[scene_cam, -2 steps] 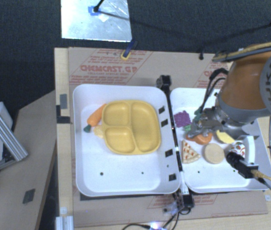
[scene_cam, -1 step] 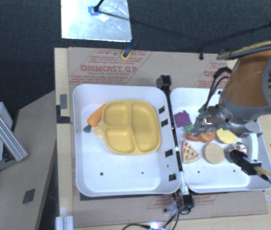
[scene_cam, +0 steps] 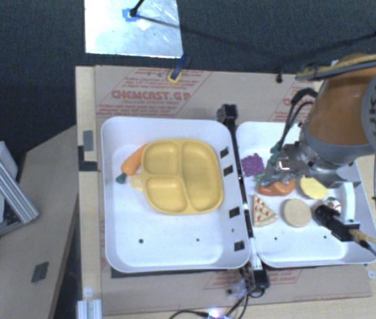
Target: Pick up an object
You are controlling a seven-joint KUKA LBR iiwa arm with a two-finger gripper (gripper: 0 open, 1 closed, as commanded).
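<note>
Both white bins (scene_cam: 175, 258) look like smooth moulded plastic with a faint sheen, and the yellow divided tray (scene_cam: 178, 176) in the left one has the same smooth plastic look, only duller. The bench top (scene_cam: 151, 88) under them is matt brown board printed with red lettering (it reads as cardboard or fibreboard), while the square sheet (scene_cam: 133, 18) beyond it is a bright, reflective silver, like foil or polished metal, lying on dark, rough-textured carpet (scene_cam: 28, 52). The arm (scene_cam: 351, 121) shows a glossy orange band over satin grey casing.
</note>
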